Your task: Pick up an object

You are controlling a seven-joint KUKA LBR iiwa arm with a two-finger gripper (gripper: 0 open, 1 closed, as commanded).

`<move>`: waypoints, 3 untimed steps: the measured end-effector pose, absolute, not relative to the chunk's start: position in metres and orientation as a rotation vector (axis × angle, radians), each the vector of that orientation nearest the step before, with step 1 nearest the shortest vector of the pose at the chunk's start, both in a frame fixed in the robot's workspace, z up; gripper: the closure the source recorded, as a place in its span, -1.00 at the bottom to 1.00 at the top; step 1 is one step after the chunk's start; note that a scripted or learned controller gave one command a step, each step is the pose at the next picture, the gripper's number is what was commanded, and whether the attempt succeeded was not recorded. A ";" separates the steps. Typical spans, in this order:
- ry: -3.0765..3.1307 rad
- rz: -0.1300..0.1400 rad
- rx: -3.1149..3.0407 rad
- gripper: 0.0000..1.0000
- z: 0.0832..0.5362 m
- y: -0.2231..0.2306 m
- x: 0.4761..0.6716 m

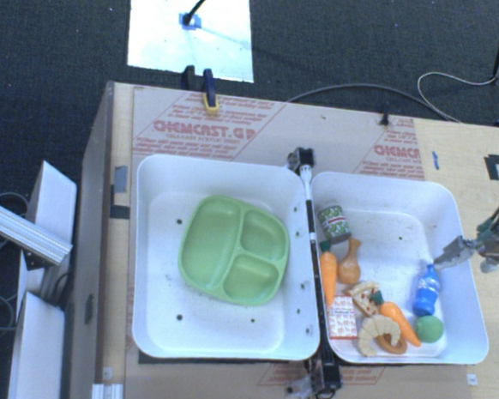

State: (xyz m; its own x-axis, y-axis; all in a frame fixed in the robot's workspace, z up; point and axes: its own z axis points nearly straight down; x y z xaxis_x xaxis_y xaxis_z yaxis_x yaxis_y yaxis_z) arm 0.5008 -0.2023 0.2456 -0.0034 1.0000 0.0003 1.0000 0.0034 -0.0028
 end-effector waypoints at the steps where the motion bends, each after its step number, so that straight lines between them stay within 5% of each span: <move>1: -2.222 0.004 -2.204 -1.00 0.156 -0.127 0.486; 2: -2.224 0.002 -2.211 -1.00 0.102 -0.085 0.487; 3: -2.222 0.001 -2.226 -1.00 0.082 -0.144 0.498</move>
